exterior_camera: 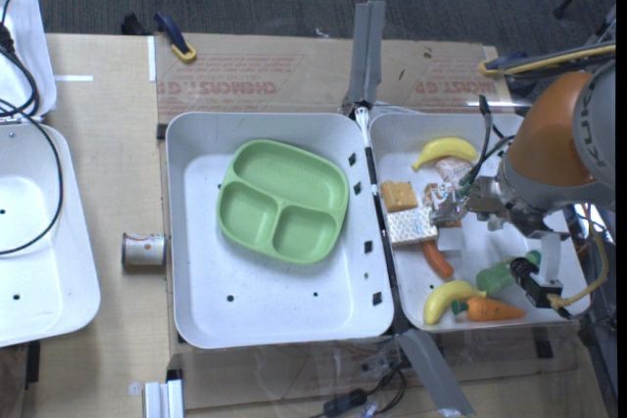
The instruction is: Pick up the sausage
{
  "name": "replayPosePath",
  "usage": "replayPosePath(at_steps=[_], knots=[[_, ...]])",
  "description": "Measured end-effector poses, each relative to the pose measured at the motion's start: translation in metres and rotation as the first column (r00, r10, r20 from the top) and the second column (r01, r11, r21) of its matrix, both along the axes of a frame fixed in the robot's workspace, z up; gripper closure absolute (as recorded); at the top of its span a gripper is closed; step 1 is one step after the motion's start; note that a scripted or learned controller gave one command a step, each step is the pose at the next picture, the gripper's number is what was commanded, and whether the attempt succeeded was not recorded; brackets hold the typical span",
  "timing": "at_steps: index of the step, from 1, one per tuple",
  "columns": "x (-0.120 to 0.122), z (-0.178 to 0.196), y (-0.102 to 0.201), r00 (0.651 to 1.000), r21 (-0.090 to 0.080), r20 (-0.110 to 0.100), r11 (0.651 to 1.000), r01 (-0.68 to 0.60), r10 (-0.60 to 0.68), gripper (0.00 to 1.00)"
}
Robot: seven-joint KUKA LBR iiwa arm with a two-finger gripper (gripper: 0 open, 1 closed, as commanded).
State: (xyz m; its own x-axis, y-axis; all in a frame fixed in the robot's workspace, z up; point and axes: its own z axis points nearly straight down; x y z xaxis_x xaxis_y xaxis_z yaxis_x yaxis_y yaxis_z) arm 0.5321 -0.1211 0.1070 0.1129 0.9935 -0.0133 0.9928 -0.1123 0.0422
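The claw (453,210) is hanging over the right bin (578,313), just above the sausage (437,260), which is lying beside the wafer (410,226); I cannot tell how it is set.

red lettering runs upside down across the cardboard sheet (294,73) at the upper middle of the frame, beyond the bins; too blurred to read surely.

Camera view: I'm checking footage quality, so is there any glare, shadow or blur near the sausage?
Camera view: even lighting, mild white glare on the right bin; the sausage is small but fairly sharp; the hand casts a soft shadow and looks slightly blurred.
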Motion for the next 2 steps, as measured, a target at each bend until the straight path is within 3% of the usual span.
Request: replayPosePath(at_steps=[1,2], knots=[[-0.0249,0.0003,0.0048,0.999,-0.005,0.004,0.999,0.031,-0.031,0.0],[-0.0292,-0.0001,0.0027,0.995,-0.018,0.001,0.995,-0.102,0.102,0.0]])
